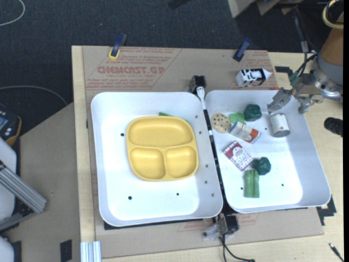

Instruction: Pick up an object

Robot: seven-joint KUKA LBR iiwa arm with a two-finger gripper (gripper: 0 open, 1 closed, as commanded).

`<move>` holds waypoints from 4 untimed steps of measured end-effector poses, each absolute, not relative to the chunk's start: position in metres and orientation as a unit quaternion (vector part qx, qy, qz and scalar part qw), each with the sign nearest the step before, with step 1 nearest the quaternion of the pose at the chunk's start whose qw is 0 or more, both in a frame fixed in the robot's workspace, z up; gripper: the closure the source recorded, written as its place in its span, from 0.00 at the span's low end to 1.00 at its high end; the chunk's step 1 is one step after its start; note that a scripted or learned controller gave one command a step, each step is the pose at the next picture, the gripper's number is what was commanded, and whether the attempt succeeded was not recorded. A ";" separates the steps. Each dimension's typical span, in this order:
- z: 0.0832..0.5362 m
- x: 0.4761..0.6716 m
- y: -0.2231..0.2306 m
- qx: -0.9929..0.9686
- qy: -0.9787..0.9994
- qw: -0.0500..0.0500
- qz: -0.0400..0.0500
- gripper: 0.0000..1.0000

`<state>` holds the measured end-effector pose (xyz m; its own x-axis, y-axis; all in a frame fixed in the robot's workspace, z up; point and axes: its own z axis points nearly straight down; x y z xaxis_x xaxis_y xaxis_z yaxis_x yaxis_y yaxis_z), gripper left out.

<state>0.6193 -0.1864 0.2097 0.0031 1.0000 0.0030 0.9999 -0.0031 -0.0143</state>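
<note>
In the right white plastic bin (pixel 305 185), the closest thing to the front edge is a green stick-shaped toy (pixel 251 183), lying with its long side pointing from front to back. Just behind it sits a dark green lumpy toy (pixel 262 165), and beside that lies a small red and white card packet (pixel 238 155), turned at a slant. Farther back are a little white and orange box (pixel 244 131), a round tan cookie with dark dots (pixel 220 123) and another dark green round toy (pixel 252 112). A small silver metal can (pixel 278 124) lies on its side toward the back right, its long side pointing front to back. The grey two-finger gripper (pixel 291 100) hangs just behind the can, fingers spread apart and holding nothing. The left white bin (pixel 106 162) holds a yellow plastic tray with three sections (pixel 161 147).
</note>
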 end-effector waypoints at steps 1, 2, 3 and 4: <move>0.219 0.622 -0.186 -0.707 -0.707 0.000 0.000 0.00; 0.155 0.623 -0.186 -0.707 -0.707 0.003 0.002 0.00; 0.105 0.633 -0.195 -0.707 -0.707 -0.005 0.000 0.00; 0.084 0.633 -0.195 -0.707 -0.708 0.001 0.001 0.00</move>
